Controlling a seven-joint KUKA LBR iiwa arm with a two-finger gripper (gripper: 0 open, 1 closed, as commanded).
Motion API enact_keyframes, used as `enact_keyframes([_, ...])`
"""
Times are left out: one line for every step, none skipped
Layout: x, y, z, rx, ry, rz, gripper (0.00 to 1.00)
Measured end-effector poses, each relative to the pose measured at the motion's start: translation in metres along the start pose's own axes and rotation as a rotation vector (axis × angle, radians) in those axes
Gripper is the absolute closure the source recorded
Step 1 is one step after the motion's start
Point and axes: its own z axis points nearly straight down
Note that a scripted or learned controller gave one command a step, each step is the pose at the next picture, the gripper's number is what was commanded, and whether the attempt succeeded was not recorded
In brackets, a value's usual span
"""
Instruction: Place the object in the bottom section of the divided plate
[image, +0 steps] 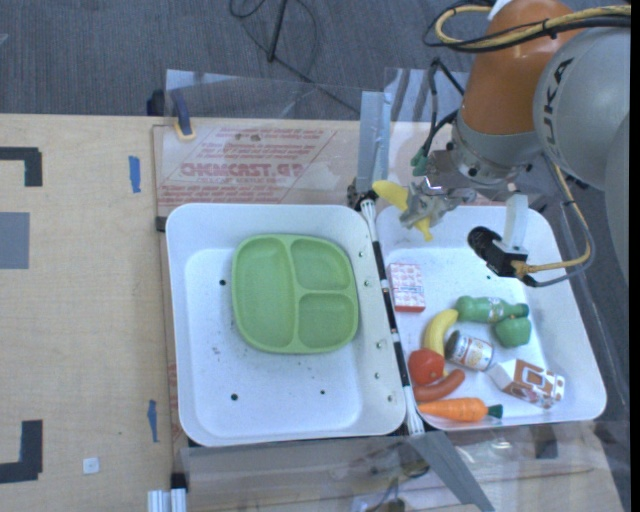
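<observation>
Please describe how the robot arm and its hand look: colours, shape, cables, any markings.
The arm is rounded and grey, with dark KUKA lettering on its side and a broad orange band above the wrist. Black and yellow cables loop over its top. The hand is a small metallic unit with green-tipped wiring beside it.

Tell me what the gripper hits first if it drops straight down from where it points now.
Probably the bare floor of the right bin, near its upper left corner. The gripper has something yellow at its fingers; the food box sits just nearer. Depth is unclear.
</observation>
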Motion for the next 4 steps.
enact_keyframes([0.009,0.001,0.047,-0.001,-0.001,-0.173,1.00])
enact_keyframes([0.095,-0.008,-0.007,-0.006,-0.002,0.031,1.00])
enact_keyframes([0.166,-0.023,0.031,0.000,-0.003,0.134,1.00])
enact_keyframes([0.204,-0.040,0.065,0.000,-0.004,0.011,1.00])
